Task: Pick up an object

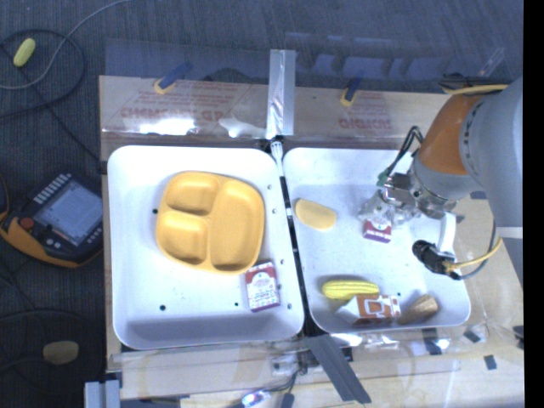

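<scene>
corn cob (349, 289), orange box (377, 308) near the front rim; claw (380, 217) over a small red packet (376, 230), grip unclear

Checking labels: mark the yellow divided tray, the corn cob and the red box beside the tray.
yellow divided tray (211, 220), camera view, centre ridge.
corn cob (348, 289), camera view, middle of cob.
red box (262, 286), camera view, top face.

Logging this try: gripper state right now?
Gripper: cannot be told; it sits right over a small red-and-white packet in the right bin.
</scene>
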You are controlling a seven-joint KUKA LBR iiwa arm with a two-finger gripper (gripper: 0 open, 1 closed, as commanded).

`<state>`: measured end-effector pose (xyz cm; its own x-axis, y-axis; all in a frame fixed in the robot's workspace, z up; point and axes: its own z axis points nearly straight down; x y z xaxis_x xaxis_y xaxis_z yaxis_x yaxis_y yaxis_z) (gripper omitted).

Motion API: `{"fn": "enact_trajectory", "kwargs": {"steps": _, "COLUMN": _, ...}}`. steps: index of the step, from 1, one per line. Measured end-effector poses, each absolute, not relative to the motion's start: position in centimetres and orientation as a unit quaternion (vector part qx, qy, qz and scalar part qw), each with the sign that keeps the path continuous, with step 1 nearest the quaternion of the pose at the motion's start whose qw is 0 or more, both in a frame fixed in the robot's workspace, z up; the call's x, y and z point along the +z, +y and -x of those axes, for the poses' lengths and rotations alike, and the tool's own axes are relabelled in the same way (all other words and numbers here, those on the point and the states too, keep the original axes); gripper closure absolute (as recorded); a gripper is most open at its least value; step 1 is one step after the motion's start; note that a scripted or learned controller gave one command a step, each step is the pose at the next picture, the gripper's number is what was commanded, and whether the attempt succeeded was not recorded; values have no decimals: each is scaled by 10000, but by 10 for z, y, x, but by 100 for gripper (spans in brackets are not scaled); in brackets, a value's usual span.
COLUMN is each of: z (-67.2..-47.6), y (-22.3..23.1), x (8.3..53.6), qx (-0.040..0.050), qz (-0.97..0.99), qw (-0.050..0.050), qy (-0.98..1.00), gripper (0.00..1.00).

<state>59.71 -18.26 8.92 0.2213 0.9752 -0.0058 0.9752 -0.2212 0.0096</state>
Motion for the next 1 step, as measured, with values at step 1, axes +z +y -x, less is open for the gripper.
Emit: {"fn": "enact_trajectory", "kwargs": {"steps": 1, "z": -579, "y": -177, "x": 183, "qx": -35, "qz": -7744, "qw": -23, "qy": 6326, "gripper": 100}}
